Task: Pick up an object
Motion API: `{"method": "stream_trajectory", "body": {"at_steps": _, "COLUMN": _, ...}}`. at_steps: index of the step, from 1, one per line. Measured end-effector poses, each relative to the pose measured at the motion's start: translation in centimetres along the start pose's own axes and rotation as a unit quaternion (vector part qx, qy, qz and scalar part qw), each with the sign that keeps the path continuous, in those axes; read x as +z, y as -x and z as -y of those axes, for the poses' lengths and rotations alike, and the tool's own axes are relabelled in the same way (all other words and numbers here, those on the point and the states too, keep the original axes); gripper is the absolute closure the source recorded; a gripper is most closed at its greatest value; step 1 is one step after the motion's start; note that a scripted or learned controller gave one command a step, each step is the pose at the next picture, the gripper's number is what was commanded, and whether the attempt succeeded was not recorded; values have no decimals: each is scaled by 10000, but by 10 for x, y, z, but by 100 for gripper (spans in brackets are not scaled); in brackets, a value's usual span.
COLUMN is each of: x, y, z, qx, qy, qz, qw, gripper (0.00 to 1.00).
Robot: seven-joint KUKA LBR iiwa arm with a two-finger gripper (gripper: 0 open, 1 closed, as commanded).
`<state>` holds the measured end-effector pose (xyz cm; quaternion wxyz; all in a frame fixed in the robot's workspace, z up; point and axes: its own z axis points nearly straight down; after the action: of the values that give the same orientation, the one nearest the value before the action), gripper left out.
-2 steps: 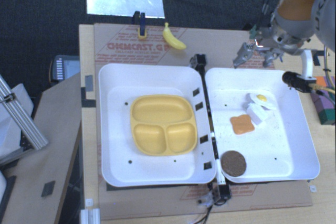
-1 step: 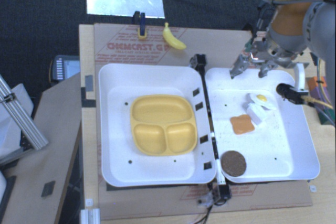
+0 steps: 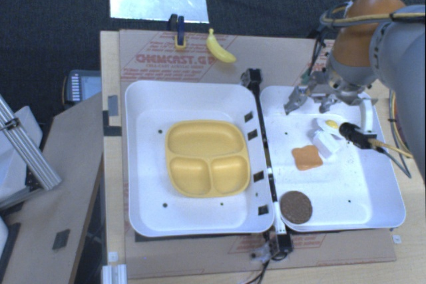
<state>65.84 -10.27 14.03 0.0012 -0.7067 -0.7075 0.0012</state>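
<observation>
Camera view: tool over right bin, near orange piece.

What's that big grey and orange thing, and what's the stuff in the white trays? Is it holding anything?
That's a robot arm, reaching in from the right. One camera looks down on it from above. Its end is a gripper with two fingers, hovering open over the right bin. That bin has an orange toast-like piece, a round brown disc and a small white thing. The left bin has a yellow divided plate. A banana lies behind the bins. The fingers hold nothing.
</observation>
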Motion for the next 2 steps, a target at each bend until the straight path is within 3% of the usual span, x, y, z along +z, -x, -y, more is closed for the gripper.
{"method": "stream_trajectory", "body": {"at_steps": 1, "x": 52, "y": -1, "z": 0, "qx": -2, "qy": 5, "qz": -1, "qw": 10000, "gripper": 0}}
{"method": "stream_trajectory", "body": {"at_steps": 2, "x": 37, "y": 0, "z": -2, "qx": -2, "qy": 40, "qz": 4, "qw": 10000, "gripper": 100}}
